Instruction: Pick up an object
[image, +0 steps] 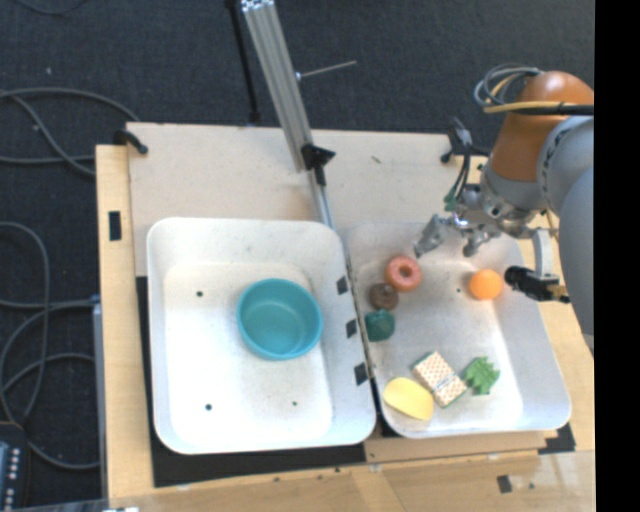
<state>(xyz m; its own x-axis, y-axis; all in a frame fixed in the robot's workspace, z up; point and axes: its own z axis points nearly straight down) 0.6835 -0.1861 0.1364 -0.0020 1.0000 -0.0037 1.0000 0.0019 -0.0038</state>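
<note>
My gripper (453, 238) hangs over the far edge of the right bin (530, 345), its two fingers spread apart and open with nothing between them. Just below and left of it lies a pink ring (404, 272). An orange ball (486, 285) rests below and right of the fingers. Along the bin's left side sit a brown round piece (384, 295) and a small teal object (380, 324). Toward the near edge lie a yellow object (408, 398), a checkered box (440, 378) and a green leafy toy (482, 375).
A teal bowl (280, 318) stands in the middle of the left bin (200, 400). A metal pole (290, 100) slants up from between the bins at the back. The grey arm with its orange band (535, 120) fills the upper right.
</note>
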